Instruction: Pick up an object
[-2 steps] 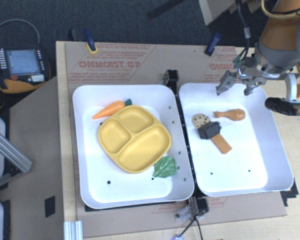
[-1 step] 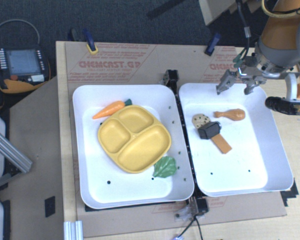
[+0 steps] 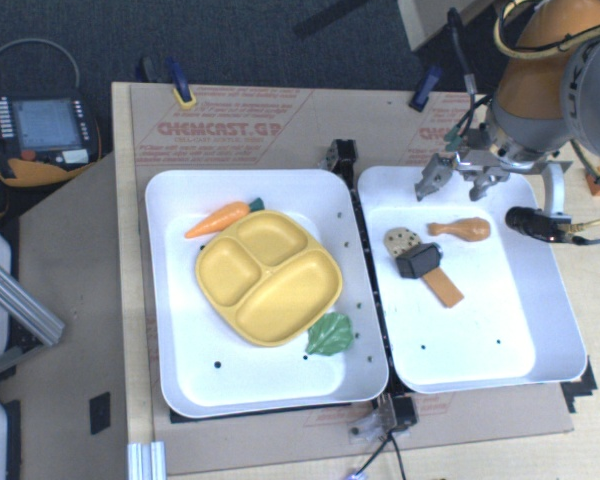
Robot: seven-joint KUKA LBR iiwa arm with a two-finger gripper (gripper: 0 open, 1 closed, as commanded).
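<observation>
White plastic marks both shallow bins on the cardboard-covered tabletop [image 3: 280, 118], and in the camera view the right bin [image 3: 540, 348] carries the likeliest targets: a tan drumstick-shaped toy [image 3: 460, 230] near its upper middle, a small beige dotted cookie piece [image 3: 400, 239] touching a black-headed tool with a flat orange handle [image 3: 430, 273] just below it. The pincer [image 3: 458, 175] hangs over the upper edge of that bin with its fingers spread and nothing between them, close above the drumstick. To do this step well, I judge it should line its fingers across the drumstick's narrow neck and drop straight down, since that toy lies apart from the others. Open floor lies in the lower half of the right bin; the upper rim sits near. The left bin [image 3: 180, 368] holds a yellow divided plate [image 3: 270, 278], an orange carrot [image 3: 218, 219] and a green leaf [image 3: 330, 335].
</observation>
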